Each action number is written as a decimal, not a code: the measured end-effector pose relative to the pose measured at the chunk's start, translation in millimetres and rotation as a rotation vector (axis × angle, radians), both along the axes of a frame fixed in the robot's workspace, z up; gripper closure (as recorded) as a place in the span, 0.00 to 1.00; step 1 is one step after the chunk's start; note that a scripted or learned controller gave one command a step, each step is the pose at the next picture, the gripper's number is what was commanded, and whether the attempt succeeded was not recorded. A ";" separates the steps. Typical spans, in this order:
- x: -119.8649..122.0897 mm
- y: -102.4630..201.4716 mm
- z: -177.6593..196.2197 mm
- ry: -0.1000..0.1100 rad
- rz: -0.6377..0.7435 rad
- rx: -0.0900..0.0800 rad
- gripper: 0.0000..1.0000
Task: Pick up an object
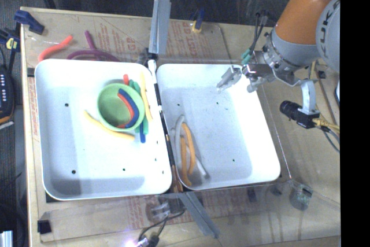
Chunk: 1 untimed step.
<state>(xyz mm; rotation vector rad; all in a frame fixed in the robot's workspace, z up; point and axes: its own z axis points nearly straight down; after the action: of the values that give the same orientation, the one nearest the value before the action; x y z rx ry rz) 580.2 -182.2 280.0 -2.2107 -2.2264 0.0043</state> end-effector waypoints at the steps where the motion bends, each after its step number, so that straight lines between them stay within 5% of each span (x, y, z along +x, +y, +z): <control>1: -15.4 61.8 -160.4 0.003 -0.191 -0.001 0.00</control>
<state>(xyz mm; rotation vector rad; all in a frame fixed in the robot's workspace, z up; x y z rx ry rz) 564.8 -120.4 119.6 -2.4122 -2.0039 0.0081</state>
